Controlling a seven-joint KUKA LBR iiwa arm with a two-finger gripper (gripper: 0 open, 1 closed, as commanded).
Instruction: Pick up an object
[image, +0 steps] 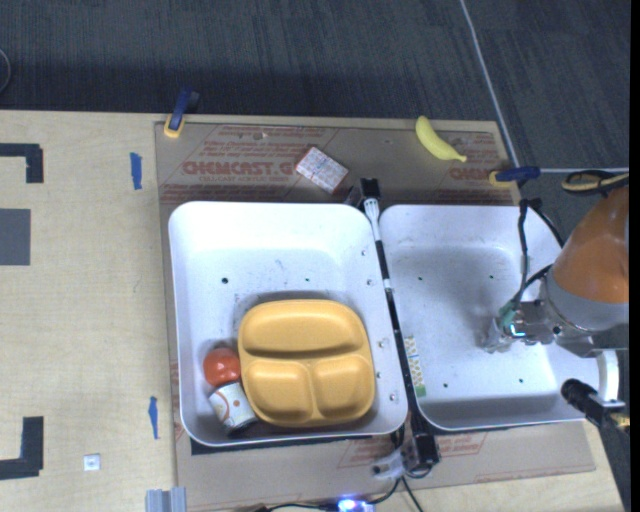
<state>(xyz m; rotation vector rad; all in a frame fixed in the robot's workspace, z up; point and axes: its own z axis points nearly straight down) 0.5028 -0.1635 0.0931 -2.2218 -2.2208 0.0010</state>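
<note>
I can't tell how my claw (497, 335) is set, and hanging over the shallow white right-hand bin (440, 245), well apart from the yellow plastic divided tray (305, 360), I risk grabbing nothing.

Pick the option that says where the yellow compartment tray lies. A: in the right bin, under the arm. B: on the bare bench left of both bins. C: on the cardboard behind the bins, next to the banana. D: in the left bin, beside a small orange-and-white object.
D: the yellow tray lies upside-down in the left bin, with the small orange-and-white object at its left edge; the hand is over the right bin.
</note>
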